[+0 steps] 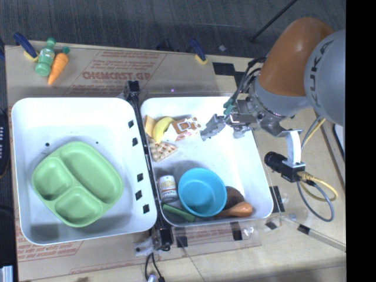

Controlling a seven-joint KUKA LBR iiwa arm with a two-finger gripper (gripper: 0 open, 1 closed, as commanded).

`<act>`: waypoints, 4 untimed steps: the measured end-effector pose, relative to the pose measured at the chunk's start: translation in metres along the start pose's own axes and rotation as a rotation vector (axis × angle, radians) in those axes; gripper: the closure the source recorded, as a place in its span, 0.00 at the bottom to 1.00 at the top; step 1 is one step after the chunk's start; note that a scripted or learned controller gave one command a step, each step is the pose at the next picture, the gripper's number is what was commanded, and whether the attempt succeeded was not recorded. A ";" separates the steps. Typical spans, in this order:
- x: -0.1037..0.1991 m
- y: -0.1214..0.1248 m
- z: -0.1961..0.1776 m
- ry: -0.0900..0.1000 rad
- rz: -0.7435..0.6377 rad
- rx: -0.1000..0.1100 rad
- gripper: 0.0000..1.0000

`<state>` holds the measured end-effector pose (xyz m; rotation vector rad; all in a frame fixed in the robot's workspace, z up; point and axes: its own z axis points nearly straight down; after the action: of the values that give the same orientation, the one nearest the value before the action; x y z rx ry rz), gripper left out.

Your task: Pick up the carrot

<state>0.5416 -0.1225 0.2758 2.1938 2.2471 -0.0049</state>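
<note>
**benchwatcher:** What's in the bins? Left bin (pixel 23 157) holds a green divided plate (pixel 76 184).

**kuka_fan:** Right bin (pixel 258 169) is the busy one: blue bowl (pixel 202 191) at the bottom, carrot (pixel 238 209) just right of it against the lower rim, beside a brown thing I can't identify. Banana (pixel 160 126), waffle (pixel 163 151) and small jar (pixel 168 188) sit along the left side. Gripper (pixel 226 126) hangs over the upper right part; can't tell how it's set, and there's nothing visible in it.

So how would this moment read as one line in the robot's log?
carrot: right bin's near edge, beside blue bowl | gripper: above bin's far side, holding nothing | pick: not yet
</note>
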 end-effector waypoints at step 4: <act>0.034 -0.006 0.185 0.005 0.144 0.007 0.00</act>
<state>0.5350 -0.0889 0.0909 2.3558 2.0883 -0.0075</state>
